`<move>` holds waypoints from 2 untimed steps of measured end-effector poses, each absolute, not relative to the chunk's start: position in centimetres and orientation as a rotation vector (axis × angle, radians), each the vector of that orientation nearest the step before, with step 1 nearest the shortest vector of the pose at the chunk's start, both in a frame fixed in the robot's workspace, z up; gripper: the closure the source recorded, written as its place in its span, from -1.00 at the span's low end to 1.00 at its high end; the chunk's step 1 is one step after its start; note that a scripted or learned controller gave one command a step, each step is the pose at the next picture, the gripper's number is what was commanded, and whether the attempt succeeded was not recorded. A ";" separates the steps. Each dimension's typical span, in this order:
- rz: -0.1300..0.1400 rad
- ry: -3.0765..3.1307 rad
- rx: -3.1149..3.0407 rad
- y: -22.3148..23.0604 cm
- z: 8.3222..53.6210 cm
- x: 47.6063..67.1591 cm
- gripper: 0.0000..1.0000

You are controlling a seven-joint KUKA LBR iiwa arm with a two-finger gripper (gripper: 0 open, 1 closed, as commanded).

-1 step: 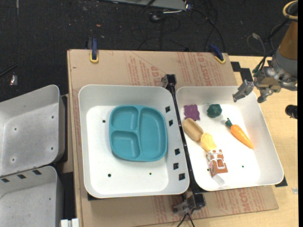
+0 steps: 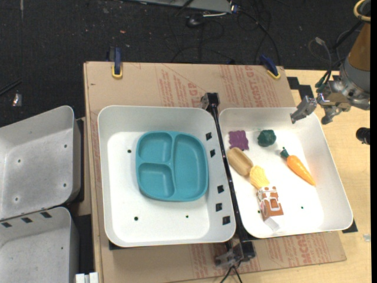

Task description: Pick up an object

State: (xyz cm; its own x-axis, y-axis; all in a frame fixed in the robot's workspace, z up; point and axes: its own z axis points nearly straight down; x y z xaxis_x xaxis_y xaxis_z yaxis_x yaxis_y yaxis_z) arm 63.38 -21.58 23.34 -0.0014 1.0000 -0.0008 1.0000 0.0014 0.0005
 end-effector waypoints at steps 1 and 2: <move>-0.004 2.223 2.224 -21.5 16.9 63.3 -1.00; -0.004 2.223 2.225 -21.7 12.4 62.6 -1.00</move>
State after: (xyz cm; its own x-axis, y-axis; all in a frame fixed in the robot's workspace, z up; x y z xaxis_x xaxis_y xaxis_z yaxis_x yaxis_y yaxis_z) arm 62.65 -21.72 12.37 0.0009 1.0000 0.0006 1.0000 -0.0009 -0.0042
